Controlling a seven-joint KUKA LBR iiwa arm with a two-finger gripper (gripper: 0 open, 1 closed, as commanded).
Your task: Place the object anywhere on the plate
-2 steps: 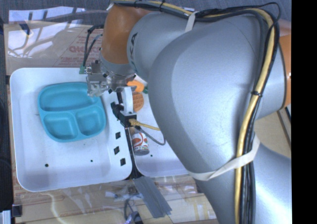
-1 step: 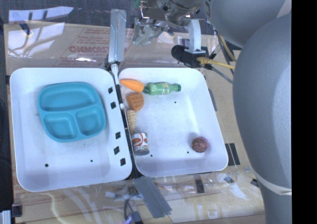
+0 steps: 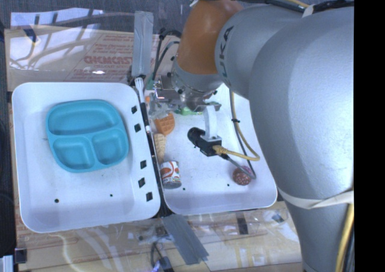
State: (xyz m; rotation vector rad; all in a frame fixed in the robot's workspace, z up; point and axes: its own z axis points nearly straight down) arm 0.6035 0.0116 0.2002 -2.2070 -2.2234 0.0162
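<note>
Plate (image 3: 87,134): blue, in left bin (image 3: 24,144), bare floor near and right of it.
Gripper (image 3: 178,101): low over right bin (image 3: 204,195), far-left corner, by the shared edge; grip hidden, cannot tell.
Green bit (image 3: 191,110): perhaps the object, just under the gripper.
Left wall: orange piece (image 3: 165,124), can (image 3: 171,174).
Near right: red piece (image 3: 242,176).

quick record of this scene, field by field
plate: blue, three compartments, in left bin, nothing on it
right bin: can, orange piece, pale cone, red round piece
gripper: over right bin's upper left corner in the view, beside orange piece
task: not yet done
</note>
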